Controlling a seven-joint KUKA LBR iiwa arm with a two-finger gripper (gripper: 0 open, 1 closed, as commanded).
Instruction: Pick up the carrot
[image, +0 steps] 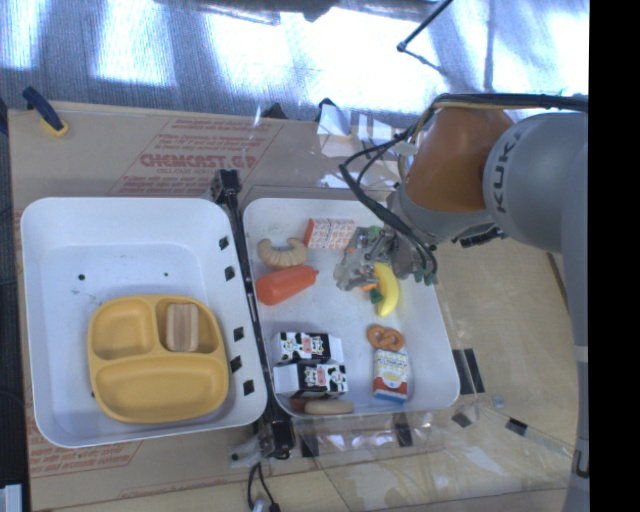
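Observation:
The orange carrot (285, 285) lies flat in the left part of the right bin (432, 330), just below a tan croissant (283, 250). My gripper (362, 262) hangs low over the bin's upper middle, about a hand's width to the right of the carrot and apart from it. It sits right beside the top end of a yellow banana (387, 289). The grey arm with its orange band (450, 160) comes in from the upper right and hides the bin's far right corner.
The right bin also holds a wafer pack (330, 233), a pretzel (385, 337), a juice carton (391, 375), two cow-print milk cartons (303, 347) and a bread stick (322, 406). In the left bin (60, 240), a yellow divided plate (155, 385) carries a tan piece (182, 327).

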